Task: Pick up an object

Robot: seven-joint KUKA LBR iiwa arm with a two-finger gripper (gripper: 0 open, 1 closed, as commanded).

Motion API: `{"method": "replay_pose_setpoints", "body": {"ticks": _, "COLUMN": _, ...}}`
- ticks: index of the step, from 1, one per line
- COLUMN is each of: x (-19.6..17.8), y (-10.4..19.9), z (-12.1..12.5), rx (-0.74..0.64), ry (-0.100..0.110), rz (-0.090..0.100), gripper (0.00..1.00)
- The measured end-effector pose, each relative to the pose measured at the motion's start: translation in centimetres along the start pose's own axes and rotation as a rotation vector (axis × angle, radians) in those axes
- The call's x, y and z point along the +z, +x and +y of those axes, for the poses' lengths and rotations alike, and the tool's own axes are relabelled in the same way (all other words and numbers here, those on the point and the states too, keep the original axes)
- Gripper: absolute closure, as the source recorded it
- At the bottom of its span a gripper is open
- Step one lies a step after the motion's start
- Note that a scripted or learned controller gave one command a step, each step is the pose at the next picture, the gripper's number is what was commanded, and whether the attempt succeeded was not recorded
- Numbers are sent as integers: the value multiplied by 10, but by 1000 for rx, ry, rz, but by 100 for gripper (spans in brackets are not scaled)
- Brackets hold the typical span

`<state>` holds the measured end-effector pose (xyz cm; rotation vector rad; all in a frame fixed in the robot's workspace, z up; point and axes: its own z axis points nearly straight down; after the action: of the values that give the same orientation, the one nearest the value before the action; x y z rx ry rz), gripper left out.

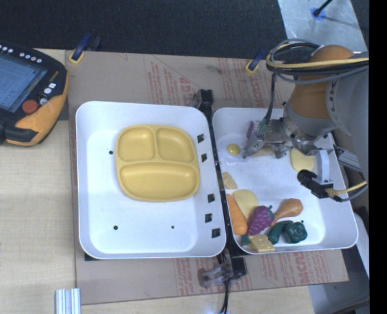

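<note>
A black-and-orange handheld control pendant [19,103] lies at the left of the surface. A yellow three-compartment plastic plate [158,162] sits in the left white bin [95,234]. In the right white bin [340,231], an orange toy carrot [237,216], purple toy grapes [260,218], a toy drumstick [287,209] and a dark green toy vegetable [291,232] cluster along the near wall. The end effector [266,142] hangs over the bin's far part, near a small yellow ball [233,150]; its spread cannot be made out.

Teach pendant [19,103] beside bins [92,175]
</note>
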<state>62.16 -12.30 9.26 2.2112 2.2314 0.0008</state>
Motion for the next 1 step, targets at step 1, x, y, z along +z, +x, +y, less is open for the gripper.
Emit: {"method": "replay_pose_setpoints", "body": {"ticks": 1, "x": -3, "y": 16, "z": 37, "rx": 7, "ry": -4, "rz": -15, "gripper": 0}}
